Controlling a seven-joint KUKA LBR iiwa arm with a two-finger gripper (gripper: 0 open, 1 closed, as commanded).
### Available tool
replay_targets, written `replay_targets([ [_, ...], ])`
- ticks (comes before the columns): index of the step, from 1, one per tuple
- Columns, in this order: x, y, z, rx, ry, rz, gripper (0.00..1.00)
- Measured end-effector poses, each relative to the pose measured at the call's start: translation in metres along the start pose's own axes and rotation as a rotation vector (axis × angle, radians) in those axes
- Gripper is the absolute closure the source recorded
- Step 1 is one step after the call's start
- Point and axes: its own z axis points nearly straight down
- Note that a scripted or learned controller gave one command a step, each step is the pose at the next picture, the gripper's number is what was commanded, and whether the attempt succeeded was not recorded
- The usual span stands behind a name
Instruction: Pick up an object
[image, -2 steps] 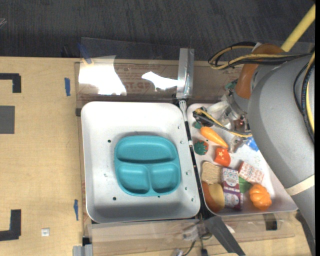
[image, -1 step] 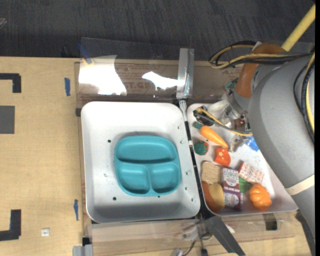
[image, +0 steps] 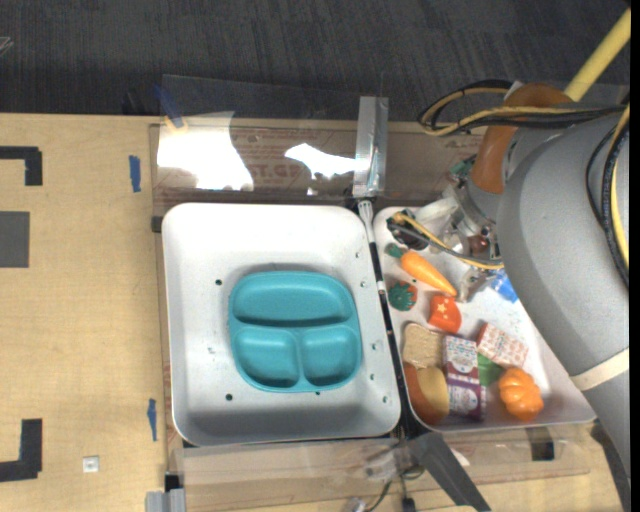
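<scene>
I am down at the upper end of the right bin (image: 497, 424), at the right of the frame, my grey arm (image: 570, 230) slanting in over the bin's right side and hiding part of it. My fingers (image: 468, 270) hang low among the cables and clutter there. Whether they stand wide or narrow I cannot tell, and I see nothing between them that I could call held.

The things worth picking are all crowded into this bin. The carrot (image: 428, 270) lies at a slant just left of me, the nearest loose thing, with a small green piece (image: 402, 296) and a red vegetable (image: 446, 314) just below it. Further toward the bottom of the frame sit a cracker (image: 422, 345), a purple carton (image: 461, 372), a pink box (image: 502, 345) and an orange fruit (image: 520, 392), packed touching one another.

I judge the carrot the likeliest target: it has room on both long sides, whereas the lower pile would let me nudge a neighbour.

The left bin (image: 200, 260), mid-frame, carries a teal divided plate (image: 290, 330), flat and hard to grip. The worktop (image: 70, 300) runs off to the left.
</scene>
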Motion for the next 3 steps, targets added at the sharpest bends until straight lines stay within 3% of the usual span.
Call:
replay_targets([
  [2,-0.0094,-0.0027,0.0001,-0.005,0.006,-0.005,0.0],
  [3,-0.01,-0.0025,-0.0091,-0.004,0.003,-0.006,1.0],
])
